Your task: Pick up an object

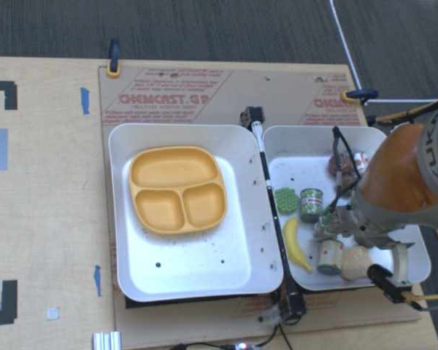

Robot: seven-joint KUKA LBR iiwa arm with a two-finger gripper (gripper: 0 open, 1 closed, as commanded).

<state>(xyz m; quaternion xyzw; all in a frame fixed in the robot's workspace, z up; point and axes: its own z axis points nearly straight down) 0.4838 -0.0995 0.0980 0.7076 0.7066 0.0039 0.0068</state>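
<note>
- The bench [44, 217] bears two white bins side by side.
- The left bin [182, 268] holds an orange divided plate [178, 189].
- The arm [401, 173] reaches over the right bin [296, 166].
- The gripper [334, 232] hangs low in that bin; whether it is open or closed, I cannot tell.
- A banana [296, 243] lies by the bin's left wall.
- A small can [311, 203] stands beside a green studded piece [285, 199].
- A pale cylinder [328, 257] and a beige lump [355, 262] lie just under the gripper.
</note>
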